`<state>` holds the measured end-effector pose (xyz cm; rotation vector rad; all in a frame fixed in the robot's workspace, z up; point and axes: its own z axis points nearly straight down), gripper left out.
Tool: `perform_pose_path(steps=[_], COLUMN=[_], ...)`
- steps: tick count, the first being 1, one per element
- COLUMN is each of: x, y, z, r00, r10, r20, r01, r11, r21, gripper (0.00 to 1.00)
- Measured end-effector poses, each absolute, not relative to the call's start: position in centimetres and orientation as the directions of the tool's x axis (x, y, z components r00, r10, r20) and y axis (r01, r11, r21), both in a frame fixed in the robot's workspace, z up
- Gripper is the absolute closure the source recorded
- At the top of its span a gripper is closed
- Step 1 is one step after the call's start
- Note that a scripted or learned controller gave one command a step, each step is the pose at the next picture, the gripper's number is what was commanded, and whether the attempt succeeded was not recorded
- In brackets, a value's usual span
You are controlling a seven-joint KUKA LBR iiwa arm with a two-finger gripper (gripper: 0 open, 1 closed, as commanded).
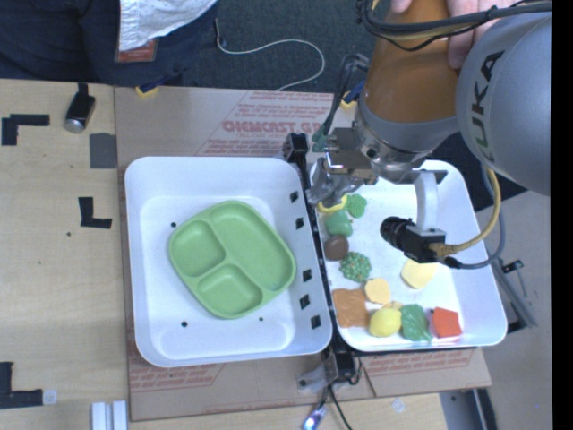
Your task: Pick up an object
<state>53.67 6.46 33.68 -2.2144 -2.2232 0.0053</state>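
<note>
Over right bin [466,285] left edge, gripper [329,191] apparently hovers.

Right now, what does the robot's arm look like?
The arm is big, round and grey, with dark KUKA letters on its shell. Above the wrist sits a shiny orange band, and thin black cables loop around it.
</note>
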Motion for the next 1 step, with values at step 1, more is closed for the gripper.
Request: perform_pose_path(steps=[1], x=[54.84], y=[14.66], z=[47.43], r00=[-0.013], r10=[1.000], r20=[0.005], r01=[1.000], r11=[0.013], r21=[0.010], gripper=[1.00])
